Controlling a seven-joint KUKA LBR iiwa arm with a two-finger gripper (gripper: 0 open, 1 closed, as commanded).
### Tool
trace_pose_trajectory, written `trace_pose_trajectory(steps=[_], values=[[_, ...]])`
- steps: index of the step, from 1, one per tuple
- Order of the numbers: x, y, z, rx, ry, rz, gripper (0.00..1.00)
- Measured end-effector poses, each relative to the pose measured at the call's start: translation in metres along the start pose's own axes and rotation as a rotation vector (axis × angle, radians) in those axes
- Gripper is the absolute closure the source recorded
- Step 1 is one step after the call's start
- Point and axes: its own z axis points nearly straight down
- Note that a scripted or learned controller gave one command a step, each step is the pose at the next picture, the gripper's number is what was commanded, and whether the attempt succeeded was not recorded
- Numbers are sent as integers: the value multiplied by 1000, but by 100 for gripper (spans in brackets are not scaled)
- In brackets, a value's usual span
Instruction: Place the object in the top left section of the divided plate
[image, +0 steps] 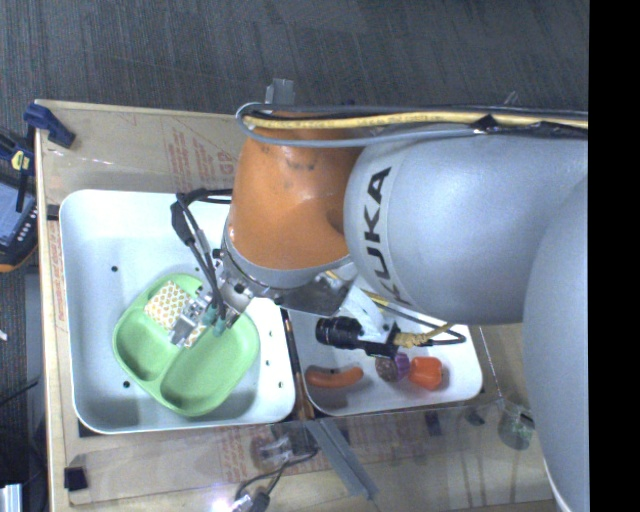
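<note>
A green divided plate (210, 375) lies in the left white bin (95, 260). A pale yellow checkered waffle-like piece (168, 298) rests in the plate's upper-left section, flat on the green surface. My gripper (202, 322) hangs low over the middle of the plate, just to the right of that piece and beside the plate's divider. Its fingers (188, 324) stand apart and open with nothing between them. The piece is apart from the fingertips or barely touching the nearer one; I cannot tell which. The grey and orange arm covers the bin's right side.
The right bin (460, 395) holds a brown sausage (335, 377), a small purple item (396, 368) and an orange-red item (427, 373) along its near edge. The arm hides most of that bin. A black cable (185, 225) loops above the plate.
</note>
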Motion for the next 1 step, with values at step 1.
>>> trace_pose_trajectory(steps=[1], values=[[0, 0, 0, 0, 0, 0, 0]])
